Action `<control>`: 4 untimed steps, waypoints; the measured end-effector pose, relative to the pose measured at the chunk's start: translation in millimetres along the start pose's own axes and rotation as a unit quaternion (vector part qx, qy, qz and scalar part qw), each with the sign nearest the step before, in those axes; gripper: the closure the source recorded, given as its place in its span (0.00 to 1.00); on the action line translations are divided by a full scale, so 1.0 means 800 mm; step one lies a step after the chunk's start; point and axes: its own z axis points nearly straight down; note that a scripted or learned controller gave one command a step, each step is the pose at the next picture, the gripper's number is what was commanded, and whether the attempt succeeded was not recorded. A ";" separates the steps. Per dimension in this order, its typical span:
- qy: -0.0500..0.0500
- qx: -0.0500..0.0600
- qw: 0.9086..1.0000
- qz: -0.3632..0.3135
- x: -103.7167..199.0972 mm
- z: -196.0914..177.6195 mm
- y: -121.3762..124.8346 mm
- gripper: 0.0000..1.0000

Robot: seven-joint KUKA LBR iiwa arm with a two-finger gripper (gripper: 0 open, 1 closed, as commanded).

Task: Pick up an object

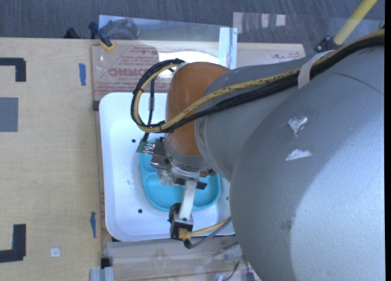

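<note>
A light blue, bowl-like object (151, 189) lies in the white bin (116, 145), toward its front right part. My gripper (176, 168) hangs straight over it, below the orange wrist band, and hides the object's middle. Only the blue thing's left and lower rim can be seen around the gripper's body. Whether the gripper touches the blue object cannot be made out.
The big grey arm covers the right half of the view. A clear panel with red lettering (125, 66) stands behind the bin. To the left lies the wooden bench top (46, 151) with black marks and bits of blue tape.
</note>
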 end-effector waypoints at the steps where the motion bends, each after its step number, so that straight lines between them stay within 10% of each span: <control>1: -0.001 0.001 0.979 0.203 0.007 -0.019 -0.002 1.00; 2: 0.000 0.000 0.912 0.411 0.010 -0.006 0.013 1.00; 3: 0.001 0.000 0.911 0.412 0.011 -0.019 0.014 1.00; 4: -0.002 0.003 0.967 0.254 0.004 -0.011 -0.002 1.00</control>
